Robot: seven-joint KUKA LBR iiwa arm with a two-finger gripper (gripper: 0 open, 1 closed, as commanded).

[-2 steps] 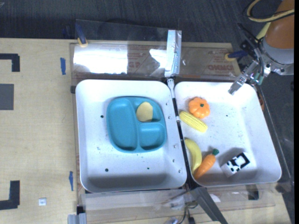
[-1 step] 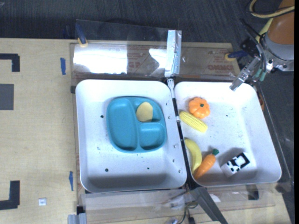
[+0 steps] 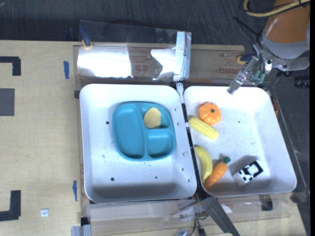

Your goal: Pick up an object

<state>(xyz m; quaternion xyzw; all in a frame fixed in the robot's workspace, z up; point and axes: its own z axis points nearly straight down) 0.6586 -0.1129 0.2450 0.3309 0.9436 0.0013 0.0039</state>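
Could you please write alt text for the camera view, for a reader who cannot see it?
A grey robot arm's two-finger gripper hovers over the back edge of the right white bin, which holds an orange toy pumpkin, yellow corn cob, yellow banana, orange carrot and black-and-white cube. The left white bin holds a blue divided plate with a pale yellow lemon-like toy.

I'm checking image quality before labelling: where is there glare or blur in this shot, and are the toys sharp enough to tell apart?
Camera view: strong glare washes out the clear sheet behind the left bin; the claw looks slightly blurred; the pumpkin, corn, banana and carrot are soft but easily distinguished, with only faint shadows.
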